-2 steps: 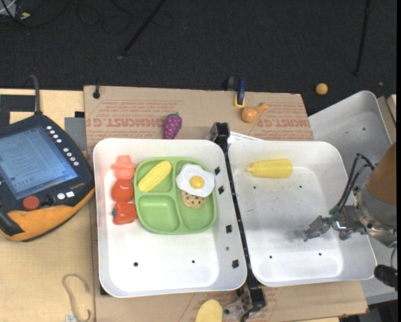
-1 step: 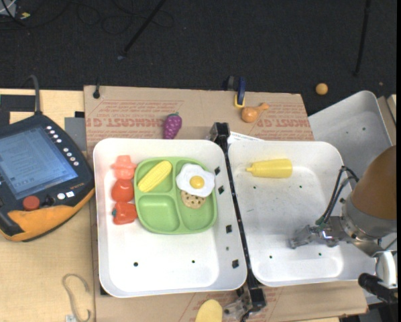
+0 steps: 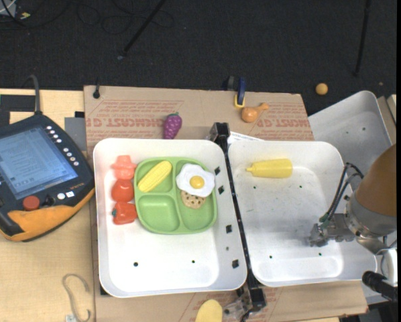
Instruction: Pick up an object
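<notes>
From above, two white bins are sitting side by side on cardboard. The right bin (image 3: 281, 260) is holding a yellow bottle (image 3: 270, 169), lying on its side near the bin's 11 o'clock corner. The arm (image 3: 381, 193) is reaching in from the right, and its gripper (image 3: 321, 235) is hanging low over the bin floor toward 4 o'clock, well apart from the bottle; whether the claw is wide or narrow I cannot tell.

The left bin (image 3: 160, 267) is carrying a green tray (image 3: 167, 217) with a corn cob (image 3: 153, 175) at its 10 o'clock, a fried egg (image 3: 196, 180) at 1 o'clock, and a cookie (image 3: 194, 199) just below the egg. A red toy (image 3: 123, 190) is lying just beside the tray at 9 o'clock.

Beyond the bins, purple grapes (image 3: 172, 124) and an orange toy (image 3: 252, 112) are resting on the cardboard at 12 o'clock. A pendant (image 3: 33, 173) is lying at far 9 o'clock.
</notes>
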`<action>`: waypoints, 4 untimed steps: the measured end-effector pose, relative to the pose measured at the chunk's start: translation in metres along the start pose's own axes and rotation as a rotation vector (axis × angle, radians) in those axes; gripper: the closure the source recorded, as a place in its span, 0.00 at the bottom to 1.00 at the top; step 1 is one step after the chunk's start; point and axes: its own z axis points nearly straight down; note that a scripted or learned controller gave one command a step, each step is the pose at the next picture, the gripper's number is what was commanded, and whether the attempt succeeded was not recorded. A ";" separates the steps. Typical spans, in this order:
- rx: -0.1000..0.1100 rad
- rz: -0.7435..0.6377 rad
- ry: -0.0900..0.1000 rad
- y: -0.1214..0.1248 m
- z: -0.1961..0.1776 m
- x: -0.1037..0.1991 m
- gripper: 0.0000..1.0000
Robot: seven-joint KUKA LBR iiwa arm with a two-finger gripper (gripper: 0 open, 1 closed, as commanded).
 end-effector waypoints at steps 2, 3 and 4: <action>-0.003 -0.003 -0.002 -0.010 -0.088 -0.003 1.00; -0.004 -0.003 -0.003 -0.010 -0.131 -0.004 1.00; -0.001 -0.008 0.000 0.002 -0.136 0.051 1.00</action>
